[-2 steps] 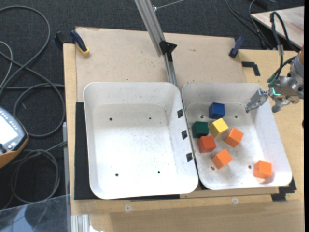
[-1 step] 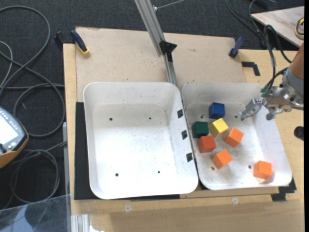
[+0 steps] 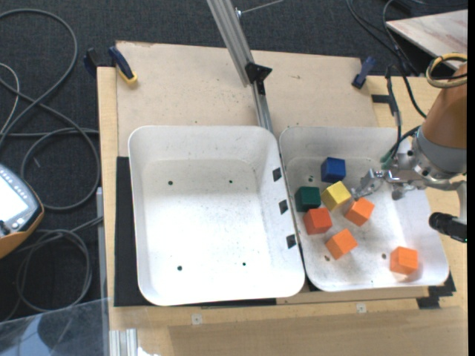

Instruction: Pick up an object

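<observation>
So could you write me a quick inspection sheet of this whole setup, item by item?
Surface: tan wooden bench bearing a left white bin and a right white bin.
Job's things: in the right bin, blue cube, green cube, yellow cube, red cube, three orange cubes.
Clutter: nothing seen.
Grippers: metal gripper low by the yellow cube and nearest orange one; holding nothing visible.
Cables: black cables looping on the floor, left.
Surroundings: blue clamps at the bench corners, slanted metal pole.

The arm (image 3: 445,136) is cut off by the right edge.
</observation>
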